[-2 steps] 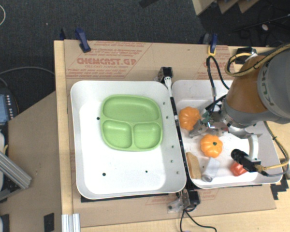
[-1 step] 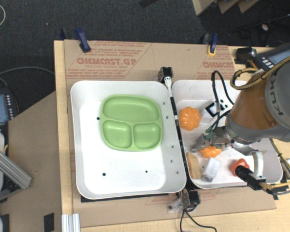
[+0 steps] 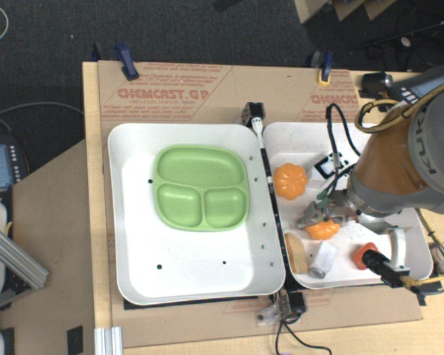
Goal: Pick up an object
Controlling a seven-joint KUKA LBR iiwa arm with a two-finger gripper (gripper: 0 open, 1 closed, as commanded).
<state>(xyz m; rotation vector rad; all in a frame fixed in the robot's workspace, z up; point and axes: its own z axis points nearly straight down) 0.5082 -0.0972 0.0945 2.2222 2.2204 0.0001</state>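
Several items crowd the right bin (image 3: 422, 231); hand (image 3: 320, 214) sits between pumpkin (image 3: 290, 181) and orange piece (image 3: 323, 231), finger state unclear. Risk: nudging both, grabbing neither.

Dark carpet floor (image 3: 170, 21) around bench (image 3: 207, 87)

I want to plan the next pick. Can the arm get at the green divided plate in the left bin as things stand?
Probably yes. The green divided plate lies alone and uncovered in the left bin; nothing stands between it and the arm, which now hangs over the right bin.
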